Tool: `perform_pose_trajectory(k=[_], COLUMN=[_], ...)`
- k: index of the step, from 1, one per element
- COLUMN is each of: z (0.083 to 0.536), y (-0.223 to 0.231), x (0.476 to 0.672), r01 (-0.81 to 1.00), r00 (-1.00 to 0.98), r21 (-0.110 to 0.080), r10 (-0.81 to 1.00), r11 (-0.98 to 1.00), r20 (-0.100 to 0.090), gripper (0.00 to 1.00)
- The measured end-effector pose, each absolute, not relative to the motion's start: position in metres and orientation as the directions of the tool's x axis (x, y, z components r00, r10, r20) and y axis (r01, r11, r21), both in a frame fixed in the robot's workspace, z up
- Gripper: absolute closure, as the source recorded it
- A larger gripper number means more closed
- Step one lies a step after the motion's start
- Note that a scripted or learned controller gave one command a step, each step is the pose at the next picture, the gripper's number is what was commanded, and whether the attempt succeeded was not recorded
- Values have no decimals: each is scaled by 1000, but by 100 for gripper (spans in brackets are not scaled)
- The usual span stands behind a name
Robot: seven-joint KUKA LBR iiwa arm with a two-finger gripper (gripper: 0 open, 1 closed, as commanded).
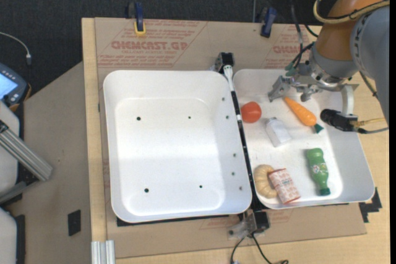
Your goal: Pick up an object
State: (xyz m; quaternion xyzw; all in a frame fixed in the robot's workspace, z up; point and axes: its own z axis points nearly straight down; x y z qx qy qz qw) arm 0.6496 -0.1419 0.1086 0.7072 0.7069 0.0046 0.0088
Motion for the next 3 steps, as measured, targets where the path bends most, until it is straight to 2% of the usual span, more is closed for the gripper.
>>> perform_pose_trajectory(k=[1, 2, 3], z=[110, 83, 95], y=[-221, -159, -163], x=[667, 604, 607], r01=[1000, 1000, 1000], r00=[4, 0, 1], r21=[6, -7, 3], r10=[1000, 1000, 1000], r11=[-4, 0, -1], r20=[-4, 4, -1], gripper=[0, 0, 100])
